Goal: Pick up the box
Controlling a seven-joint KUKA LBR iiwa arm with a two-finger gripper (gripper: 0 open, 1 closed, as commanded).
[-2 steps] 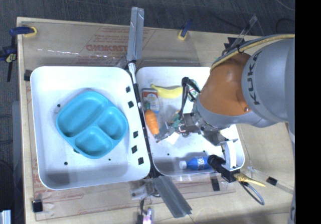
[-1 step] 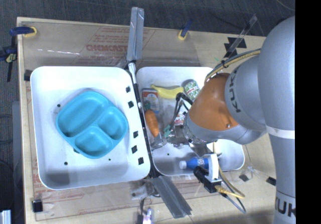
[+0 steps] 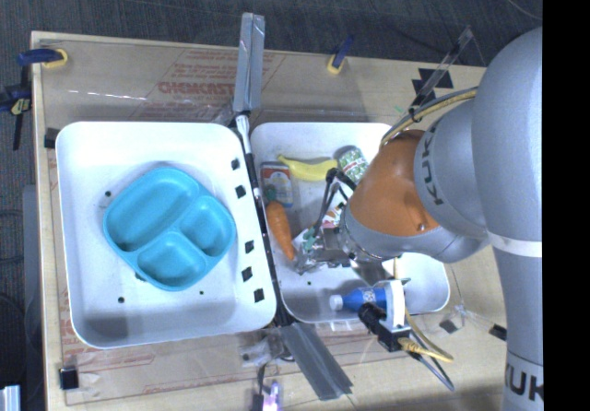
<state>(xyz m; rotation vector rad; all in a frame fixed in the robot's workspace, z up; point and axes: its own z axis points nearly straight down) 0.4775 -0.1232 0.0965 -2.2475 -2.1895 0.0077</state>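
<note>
The box [image 3: 277, 185] is small, with a red and white printed face, and lies near the left wall of the right bin [image 3: 429, 294]. An orange carrot [image 3: 279, 230] lies just in front of it. My gripper [image 3: 318, 248] hangs low in the middle of the right bin, right of the carrot and nearer the camera than the box. It stands apart from the box. The grey and orange wrist [image 3: 396, 197] covers the bin's right half.
A yellow banana [image 3: 309, 166] and a green can [image 3: 351, 160] lie at the back of the right bin. A blue and white bottle [image 3: 365, 298] lies at its front. The left bin [image 3: 83, 216] holds a blue divided plate [image 3: 168, 227].
</note>
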